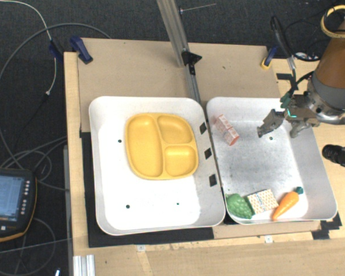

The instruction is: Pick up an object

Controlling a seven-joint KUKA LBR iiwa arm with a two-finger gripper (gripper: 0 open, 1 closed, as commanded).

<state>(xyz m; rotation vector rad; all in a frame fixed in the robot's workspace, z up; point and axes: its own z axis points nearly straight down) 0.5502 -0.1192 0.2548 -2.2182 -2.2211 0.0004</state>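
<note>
Approach step, by my judgement: gripper [280, 125] hangs spread wide and bare over the right bin's [310, 171] far edge; toy carrot [285, 204] lies at the near edge, needing reach and descent.

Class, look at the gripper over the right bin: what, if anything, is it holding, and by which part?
Nothing is held. The gripper hangs open above the right bin with no object between its fingers; the pink packet lies apart to its left.
</note>
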